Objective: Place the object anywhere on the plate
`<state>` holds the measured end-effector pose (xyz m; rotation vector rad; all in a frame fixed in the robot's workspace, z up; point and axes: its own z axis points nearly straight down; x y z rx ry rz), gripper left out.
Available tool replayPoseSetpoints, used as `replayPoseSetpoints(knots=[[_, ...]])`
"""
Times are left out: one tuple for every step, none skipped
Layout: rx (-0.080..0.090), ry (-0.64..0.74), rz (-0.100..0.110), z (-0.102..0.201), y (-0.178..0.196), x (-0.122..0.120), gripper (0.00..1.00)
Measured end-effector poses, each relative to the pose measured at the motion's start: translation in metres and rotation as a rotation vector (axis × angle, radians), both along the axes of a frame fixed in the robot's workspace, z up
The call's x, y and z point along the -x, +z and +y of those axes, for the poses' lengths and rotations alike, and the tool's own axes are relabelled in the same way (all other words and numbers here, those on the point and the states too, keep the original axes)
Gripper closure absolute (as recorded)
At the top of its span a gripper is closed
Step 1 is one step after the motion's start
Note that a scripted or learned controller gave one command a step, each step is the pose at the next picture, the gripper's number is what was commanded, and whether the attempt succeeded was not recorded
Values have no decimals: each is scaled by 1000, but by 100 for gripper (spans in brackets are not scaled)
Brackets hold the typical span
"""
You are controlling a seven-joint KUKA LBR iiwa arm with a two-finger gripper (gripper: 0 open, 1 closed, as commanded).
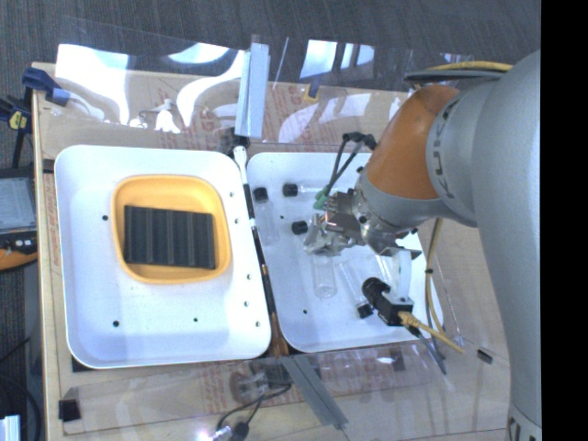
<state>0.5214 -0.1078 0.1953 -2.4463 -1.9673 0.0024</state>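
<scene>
A yellow plate [171,229] with a dark ribbed centre lies in the left white bin [92,310]. My gripper [322,238] is low over the middle of the right white bin [303,329], on the end of the grey and orange arm reaching in from the right. Just below it, a small clear, glassy object [324,280] rests on the bin floor; whether the gripper touches it is unclear. The arm hides the right part of this bin.
A raised rim [255,255] divides the two bins. Small black studs [260,193] dot the floor of the right bin near its upper left. A metal bracket [250,90] stands behind the bins.
</scene>
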Motion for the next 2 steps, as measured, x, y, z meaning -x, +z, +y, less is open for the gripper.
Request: replayPoseSetpoints(knots=[[0, 187, 0, 45, -5, -38, 100], [-1, 255, 1, 100, 7, -56, 100]])
